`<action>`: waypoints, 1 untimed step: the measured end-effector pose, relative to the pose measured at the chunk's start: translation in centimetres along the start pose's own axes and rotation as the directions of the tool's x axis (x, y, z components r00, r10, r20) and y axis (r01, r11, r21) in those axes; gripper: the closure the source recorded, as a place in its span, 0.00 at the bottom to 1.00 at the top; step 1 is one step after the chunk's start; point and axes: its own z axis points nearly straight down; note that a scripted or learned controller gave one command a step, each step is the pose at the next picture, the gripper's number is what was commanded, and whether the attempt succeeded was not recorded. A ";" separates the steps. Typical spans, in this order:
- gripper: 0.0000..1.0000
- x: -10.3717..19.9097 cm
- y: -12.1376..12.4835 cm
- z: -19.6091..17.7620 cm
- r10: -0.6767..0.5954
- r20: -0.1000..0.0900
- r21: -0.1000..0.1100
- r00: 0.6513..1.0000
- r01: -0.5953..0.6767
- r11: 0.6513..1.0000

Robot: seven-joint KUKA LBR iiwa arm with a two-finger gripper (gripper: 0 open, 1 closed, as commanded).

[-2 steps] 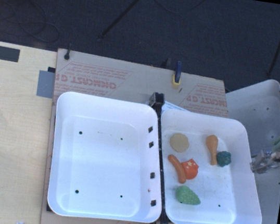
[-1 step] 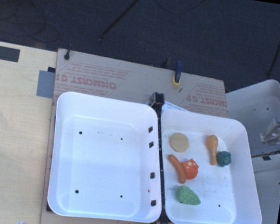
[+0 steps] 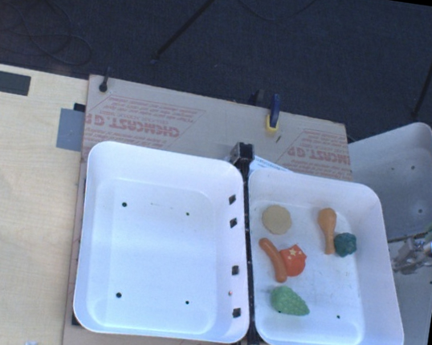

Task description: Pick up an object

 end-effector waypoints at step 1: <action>1.00 3.7 0.4 -19.2 -0.010 0.007 -0.028 1.000 0.010 1.000</action>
